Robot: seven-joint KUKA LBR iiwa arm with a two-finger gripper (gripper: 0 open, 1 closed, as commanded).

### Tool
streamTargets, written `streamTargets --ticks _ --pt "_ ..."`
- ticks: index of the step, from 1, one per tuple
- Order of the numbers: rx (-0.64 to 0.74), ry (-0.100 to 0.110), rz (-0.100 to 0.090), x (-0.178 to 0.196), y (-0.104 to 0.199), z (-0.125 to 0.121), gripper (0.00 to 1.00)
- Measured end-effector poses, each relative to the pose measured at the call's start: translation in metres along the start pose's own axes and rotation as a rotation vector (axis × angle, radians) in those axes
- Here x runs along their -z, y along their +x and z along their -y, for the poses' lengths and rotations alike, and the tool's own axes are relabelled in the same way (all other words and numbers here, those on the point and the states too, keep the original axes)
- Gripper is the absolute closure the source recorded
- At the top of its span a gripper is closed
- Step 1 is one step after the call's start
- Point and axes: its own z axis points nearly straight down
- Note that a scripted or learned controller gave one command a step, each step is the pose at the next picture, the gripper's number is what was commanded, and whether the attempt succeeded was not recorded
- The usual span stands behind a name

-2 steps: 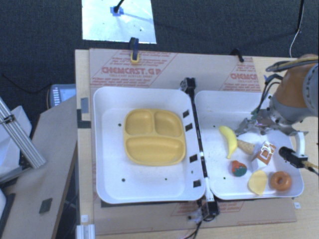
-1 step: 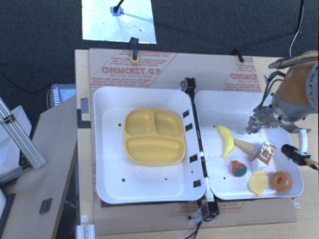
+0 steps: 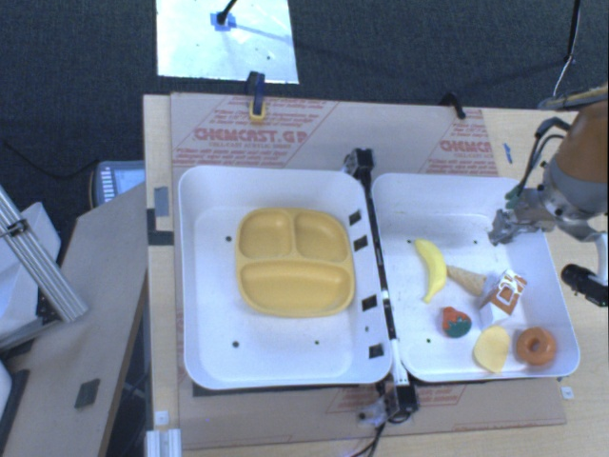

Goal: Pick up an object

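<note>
The gripper (image 3: 504, 225) is hanging over the upper right part of the right bin (image 3: 409, 198), and whether it is spread or closed I cannot tell. Nothing is showing in its grasp.

The nearest candidates are lying below it in the lower right of the frame. The banana (image 3: 433, 269) is looking like light, stiff plastic, smooth and probably slippery; gripping across its narrow middle seems safest. Just beside it the cone (image 3: 466, 279) is tapering, so it may slide out unless taken near the wide end.

The right bin is also holding a small white and orange box (image 3: 504, 291), a red and green piece (image 3: 456, 323), a yellow chip (image 3: 492, 348) and a doughnut (image 3: 536, 347). The left bin (image 3: 205, 198) is carrying a yellow divided tray (image 3: 290, 260).
</note>
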Motion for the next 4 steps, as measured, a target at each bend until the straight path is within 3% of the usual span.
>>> streamTargets --ticks 2,4 --pt "0.005 0.001 -0.001 0.08 -0.009 -0.005 1.0" --pt "0.01 0.007 -0.004 0.061 0.089 0.014 1.0"
